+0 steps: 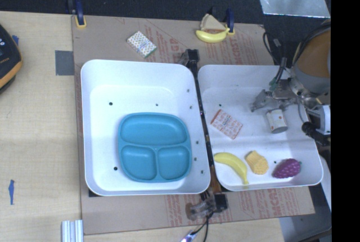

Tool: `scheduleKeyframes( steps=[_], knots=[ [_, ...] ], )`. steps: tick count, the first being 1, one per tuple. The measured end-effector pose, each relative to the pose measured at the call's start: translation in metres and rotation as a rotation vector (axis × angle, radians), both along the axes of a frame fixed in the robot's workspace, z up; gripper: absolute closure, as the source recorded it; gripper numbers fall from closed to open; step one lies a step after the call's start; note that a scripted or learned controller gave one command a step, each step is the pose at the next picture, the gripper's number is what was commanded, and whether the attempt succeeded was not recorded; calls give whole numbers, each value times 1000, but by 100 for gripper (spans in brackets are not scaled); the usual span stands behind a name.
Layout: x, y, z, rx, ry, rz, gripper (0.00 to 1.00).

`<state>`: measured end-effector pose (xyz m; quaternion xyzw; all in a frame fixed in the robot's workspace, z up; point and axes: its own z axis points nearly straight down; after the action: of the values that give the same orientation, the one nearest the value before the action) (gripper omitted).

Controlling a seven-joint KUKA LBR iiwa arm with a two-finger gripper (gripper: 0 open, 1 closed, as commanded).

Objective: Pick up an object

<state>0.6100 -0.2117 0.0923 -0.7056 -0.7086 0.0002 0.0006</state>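
Pincer (pixel 270 101) hangs low in the right bin (pixel 236 79), whether spread or closed I cannot tell; banana (pixel 233 165), corn (pixel 257 162) and grapes (pixel 286 168) lie along the near wall.

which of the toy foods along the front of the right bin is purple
The bunch of grapes, the rightmost of the three. The banana and the corn cob to its left are both yellow.

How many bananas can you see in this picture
2. One banana lies in the right bin near its front edge, beside a yellow corn piece. The other banana sits outside the bins on the cardboard behind them, by a blue clamp.
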Motion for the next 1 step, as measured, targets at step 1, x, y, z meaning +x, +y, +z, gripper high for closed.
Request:
scheduleKeyframes(
  steps=[1],
  knots=[
    [-9,84,-1,0,3,3,0]
  ],
)
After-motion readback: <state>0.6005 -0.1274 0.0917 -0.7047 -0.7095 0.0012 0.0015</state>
